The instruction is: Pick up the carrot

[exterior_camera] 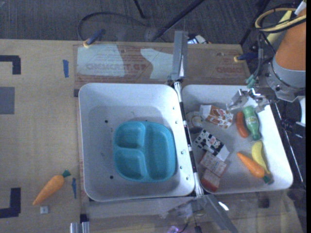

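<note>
The gripper [241, 100] hovers by the right bin's [284, 171] far edge; whether the jaws are apart I cannot tell. The carrot [252, 165] lies near that bin's near-right corner, so approach seemingly remains: reach nearer, descend.

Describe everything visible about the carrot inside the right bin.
The carrot is a small orange toy, plastic by its look, tapered, with a green stub at its lower-right end. It lies flat and slanted on the right bin floor near the front right corner, just below the yellow banana. The gripper is apart from it.
</note>
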### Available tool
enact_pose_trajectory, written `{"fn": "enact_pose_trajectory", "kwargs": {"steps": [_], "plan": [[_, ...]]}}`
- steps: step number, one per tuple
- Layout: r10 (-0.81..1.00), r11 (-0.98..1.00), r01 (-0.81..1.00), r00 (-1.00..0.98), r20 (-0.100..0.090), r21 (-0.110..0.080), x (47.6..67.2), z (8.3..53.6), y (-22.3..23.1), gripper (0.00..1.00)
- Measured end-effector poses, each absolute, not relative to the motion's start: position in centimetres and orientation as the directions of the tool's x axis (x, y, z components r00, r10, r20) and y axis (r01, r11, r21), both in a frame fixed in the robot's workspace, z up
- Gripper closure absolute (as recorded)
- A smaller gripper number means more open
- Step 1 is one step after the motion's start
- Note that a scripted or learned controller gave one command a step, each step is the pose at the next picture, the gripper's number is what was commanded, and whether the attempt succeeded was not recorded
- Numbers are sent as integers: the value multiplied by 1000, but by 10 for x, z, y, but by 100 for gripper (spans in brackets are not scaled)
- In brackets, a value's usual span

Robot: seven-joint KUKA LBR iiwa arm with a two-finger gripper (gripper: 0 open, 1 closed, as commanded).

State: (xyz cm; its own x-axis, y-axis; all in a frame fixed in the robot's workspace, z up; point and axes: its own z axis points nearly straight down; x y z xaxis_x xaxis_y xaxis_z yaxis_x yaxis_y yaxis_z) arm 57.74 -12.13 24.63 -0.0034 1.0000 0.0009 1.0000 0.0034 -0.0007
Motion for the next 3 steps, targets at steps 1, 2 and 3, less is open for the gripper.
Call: {"fn": "enact_pose_trajectory", "kwargs": {"steps": [1,2,3], "plan": [[998,-57,998,57,0,0,535,191,-169,0],[986,167,986,-167,3,3,503,99,-182,0],[986,165,986,-165,0,5,504,108,-183,100]]}}
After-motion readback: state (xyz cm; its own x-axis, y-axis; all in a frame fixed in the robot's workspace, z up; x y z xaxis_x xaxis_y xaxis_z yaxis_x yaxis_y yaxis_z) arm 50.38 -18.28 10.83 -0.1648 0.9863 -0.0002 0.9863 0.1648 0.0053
